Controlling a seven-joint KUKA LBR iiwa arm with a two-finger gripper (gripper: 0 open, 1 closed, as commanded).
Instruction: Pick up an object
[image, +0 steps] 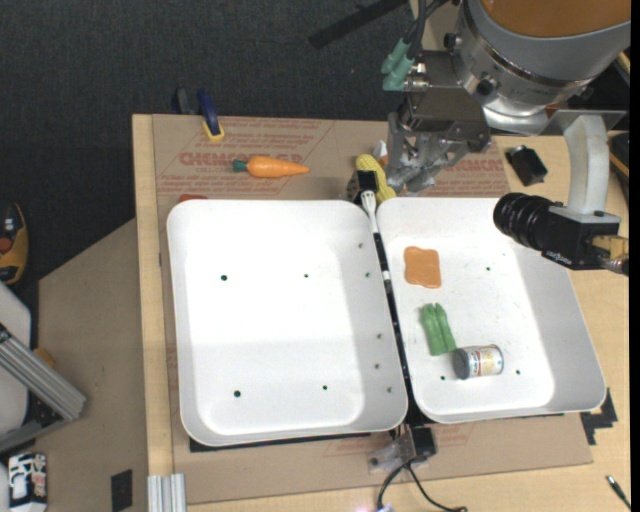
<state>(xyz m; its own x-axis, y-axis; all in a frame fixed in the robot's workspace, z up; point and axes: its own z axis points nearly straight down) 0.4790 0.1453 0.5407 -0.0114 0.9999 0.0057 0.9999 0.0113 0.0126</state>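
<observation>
Two shallow white bins sit side by side on a cardboard sheet (300, 140). The left bin (200, 300) shows bare floor marked by small dark dots. Behind it, outside both bins, one toy carrot (272, 168) lies on the cardboard, and one blue-and-yellow clip (210, 118) lies farther back-left; both are beyond the picking area, so they are judged not to be targets.

The right bin (540, 320) holds three candidate objects: one orange flat piece (422, 267) near the dividing rim, one green piece (437, 328) just in front of it, and one small can (479, 361) lying on its side, just beside the green piece. All three rest loose on the bin floor, apart from the walls, which favours a top-down grasp.

The gripper (418, 170) hangs above the back rim where the bins meet, beside one yellow object (372, 172). Its state cannot be told; nothing is seen held.
</observation>
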